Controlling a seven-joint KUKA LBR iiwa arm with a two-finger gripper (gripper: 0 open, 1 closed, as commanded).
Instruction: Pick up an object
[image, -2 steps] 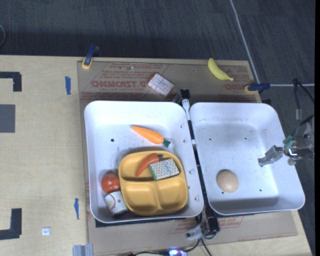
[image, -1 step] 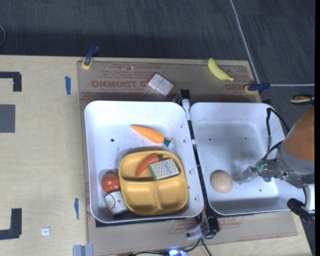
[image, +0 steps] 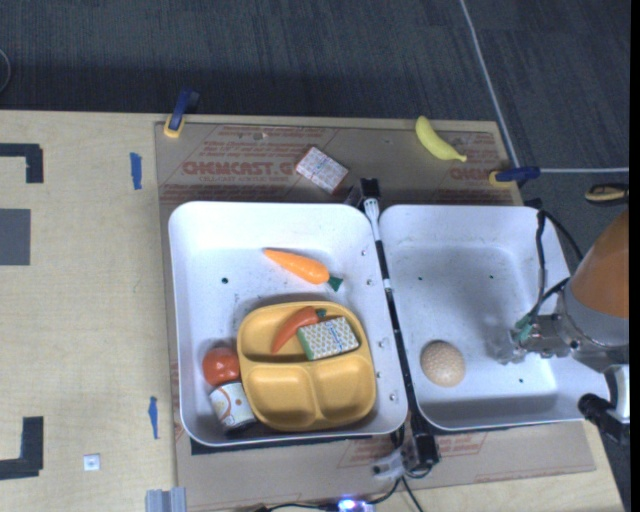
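A tan egg-shaped ball (image: 442, 362) lies near the front left of the right bin (image: 470, 235). My gripper (image: 518, 338) hangs over that bin's right side, a short way to the right of the ball and apart from it. In the left bin (image: 205, 235) an orange carrot (image: 297, 265) lies toward the back. A yellow divided plate (image: 305, 385) holds a red pepper (image: 292, 326) and a small speckled block (image: 328, 338). A red tomato (image: 220, 365) and a small can (image: 231, 404) sit at the plate's left.
A yellow banana (image: 438, 140) and a small patterned box (image: 320, 168) lie on the cardboard behind the bins. Blue clamps (image: 181, 108) hold the cardboard's back edge. Cables run along the right bin's right wall beside the arm.
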